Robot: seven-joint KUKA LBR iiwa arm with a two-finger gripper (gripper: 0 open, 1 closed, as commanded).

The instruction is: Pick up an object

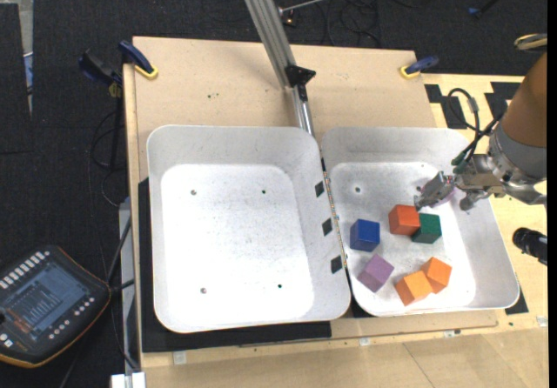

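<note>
Counter (365,82): tan board carrying two shallow white bins side by side.

Left bin (231,225): speckled floor, a few dark dots.

Right bin (487,277) is my landmark; everything loose sits in it.

Arm (526,130) reaches over the right bin's far-right rim, orange band visible above the grey wrist.

Pincer (435,190) sits low over the right bin's upper middle, tips aimed toward the blocks. Picture is too blurred there to say if it's spread or pressed together – can't tell. Nothing visibly between the tips.

Blocks, all in the right bin's lower half:
- red block (403,219) near centre, just below the pincer tips, possibly touching them
- green block (427,228) touching the red block's right side
- blue block (365,234) left of the red one, apart from it
- purple block (376,273) near the front, below the blue
- two orange blocks (412,287) and (438,273) touching each other at the front, right of the purple.

Teach pendant (43,304) lies off the counter, well left of the bins.
</note>
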